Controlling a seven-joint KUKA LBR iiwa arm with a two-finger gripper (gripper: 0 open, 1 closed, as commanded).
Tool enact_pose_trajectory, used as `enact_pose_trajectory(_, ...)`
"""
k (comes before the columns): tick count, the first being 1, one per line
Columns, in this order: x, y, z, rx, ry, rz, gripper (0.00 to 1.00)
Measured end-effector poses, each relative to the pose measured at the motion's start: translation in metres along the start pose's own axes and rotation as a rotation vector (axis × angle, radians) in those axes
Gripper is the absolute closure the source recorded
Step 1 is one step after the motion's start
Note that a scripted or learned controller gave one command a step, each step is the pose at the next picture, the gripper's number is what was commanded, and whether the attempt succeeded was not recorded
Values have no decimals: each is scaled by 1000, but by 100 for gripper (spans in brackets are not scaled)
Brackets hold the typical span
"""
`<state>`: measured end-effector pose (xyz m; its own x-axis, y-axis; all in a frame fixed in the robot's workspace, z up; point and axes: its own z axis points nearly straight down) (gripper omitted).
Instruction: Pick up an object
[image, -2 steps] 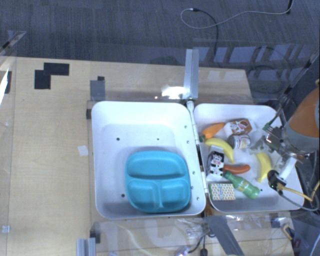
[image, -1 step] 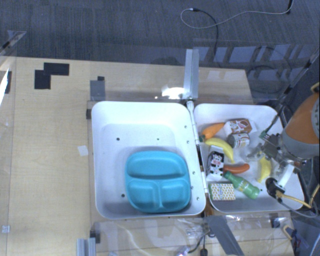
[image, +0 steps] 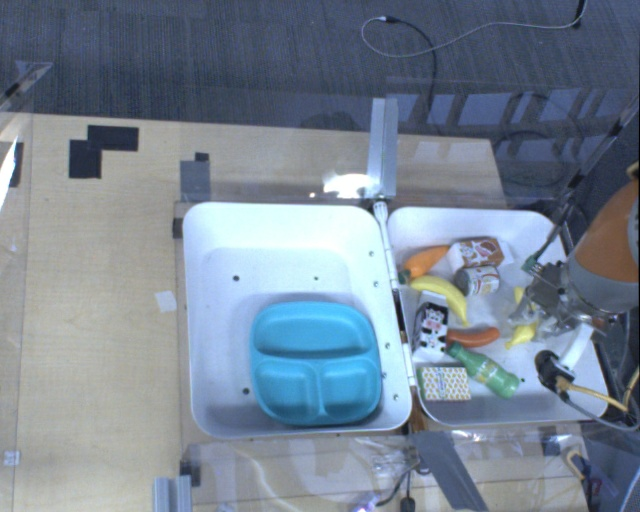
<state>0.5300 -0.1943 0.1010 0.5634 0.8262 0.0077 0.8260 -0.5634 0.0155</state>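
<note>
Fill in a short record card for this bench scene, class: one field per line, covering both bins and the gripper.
left bin: holds a blue plastic divided tray
right bin: orange carrot, yellow banana, green plastic bottle, small tin can, red sausage-shaped toy, patterned square packet
gripper: low over the right bin's right side
fingers: state unclear

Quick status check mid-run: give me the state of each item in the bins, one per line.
Blue tray: flat, upright, left bin.
Banana: lying, right bin.
Carrot: lying, near the divider.
Can: on its side.
Green bottle: lying flat.
Gripper: low over the right bin, grasp unclear.
</note>
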Motion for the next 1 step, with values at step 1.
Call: enact_pose_trajectory(1,2,1,-11,-3,1,-6,100)
